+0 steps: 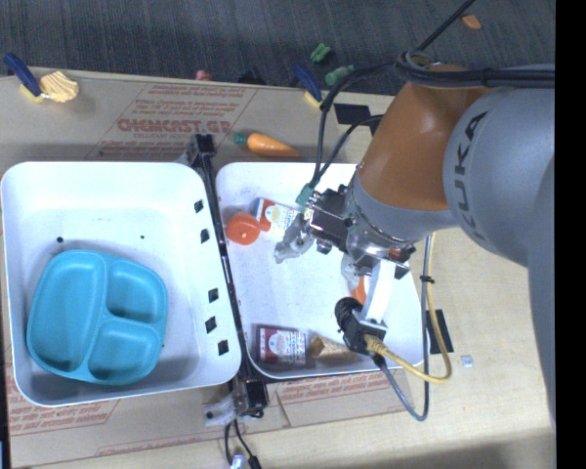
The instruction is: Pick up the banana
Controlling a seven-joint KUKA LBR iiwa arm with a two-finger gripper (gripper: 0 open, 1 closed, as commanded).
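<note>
while the gripper (295, 234) hangs over the right bin (236, 291) near its far edge, i cannot tell its jaw state; banana not identifiable; judged searching; next, locate it.

Single overhead camera, slanted, probably mid-range, both bins (107, 179) framed.

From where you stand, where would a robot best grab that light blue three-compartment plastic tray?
Probably by the raised rim on the view's right side of the light blue three-compartment plastic tray, from straight above: it lies flat, and that side faces bare floor of the left white bin.
</note>
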